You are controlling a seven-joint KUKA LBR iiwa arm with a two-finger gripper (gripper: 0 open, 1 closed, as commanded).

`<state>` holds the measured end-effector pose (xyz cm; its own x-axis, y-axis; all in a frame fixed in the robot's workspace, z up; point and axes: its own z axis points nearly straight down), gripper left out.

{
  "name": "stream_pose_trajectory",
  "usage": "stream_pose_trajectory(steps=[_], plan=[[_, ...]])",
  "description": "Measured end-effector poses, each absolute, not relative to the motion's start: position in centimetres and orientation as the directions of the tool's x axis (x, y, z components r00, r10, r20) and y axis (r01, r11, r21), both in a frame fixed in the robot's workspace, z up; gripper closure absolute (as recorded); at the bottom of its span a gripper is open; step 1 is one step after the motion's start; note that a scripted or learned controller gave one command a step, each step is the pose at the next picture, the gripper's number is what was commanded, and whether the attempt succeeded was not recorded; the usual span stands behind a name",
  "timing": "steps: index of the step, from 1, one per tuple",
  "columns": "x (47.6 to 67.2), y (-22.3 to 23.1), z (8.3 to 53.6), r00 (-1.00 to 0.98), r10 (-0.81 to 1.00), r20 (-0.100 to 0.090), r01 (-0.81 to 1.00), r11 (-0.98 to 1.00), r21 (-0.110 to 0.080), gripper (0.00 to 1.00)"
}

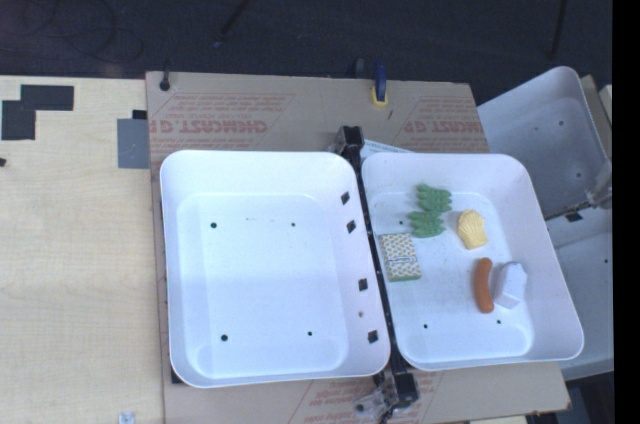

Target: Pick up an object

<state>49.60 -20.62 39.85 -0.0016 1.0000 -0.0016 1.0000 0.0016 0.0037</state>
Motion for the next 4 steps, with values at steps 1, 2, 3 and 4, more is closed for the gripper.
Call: stream_pose_trajectory(steps=[1,2,3,4], plan=[[52.1,-21.3,44.8,-0.003,1.000,-0.002,1.000,0.003,0.004,1.00],[54.5,-21.4,49.2,-0.001,1.000,-0.002,1.000,0.001,0.003,1.00],[57.1,-21.2,53.2,-0.004,1.000,-0.002,1.000,0.004,0.003,1.00],[61.0,-21.2,53.7,-0.004,1.000,-0.001,1.000,0.004,-0.001,1.00]])
